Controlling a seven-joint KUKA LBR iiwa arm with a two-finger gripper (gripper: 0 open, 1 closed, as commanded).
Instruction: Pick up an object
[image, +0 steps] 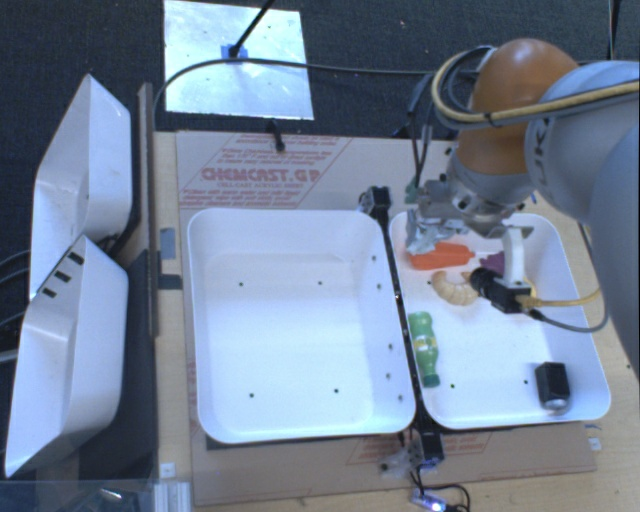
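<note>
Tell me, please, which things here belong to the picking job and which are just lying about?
Job:
claw
orange carrot-shaped piece
tan curved piece
green bottle
black block
right bin

Lying about:
left bin
cardboard sheet
metal plate
spare white bins

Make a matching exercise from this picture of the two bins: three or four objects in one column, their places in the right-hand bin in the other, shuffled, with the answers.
Objects
1. green bottle
2. orange carrot
3. black object
4. beige curved piece

Places
A. near corner of the right bin, far from the arm
B. just below the hand, near the far wall
C. along the bin's left wall
D. between carrot and bottle

Pairs: 1-C, 2-B, 3-A, 4-D
</note>
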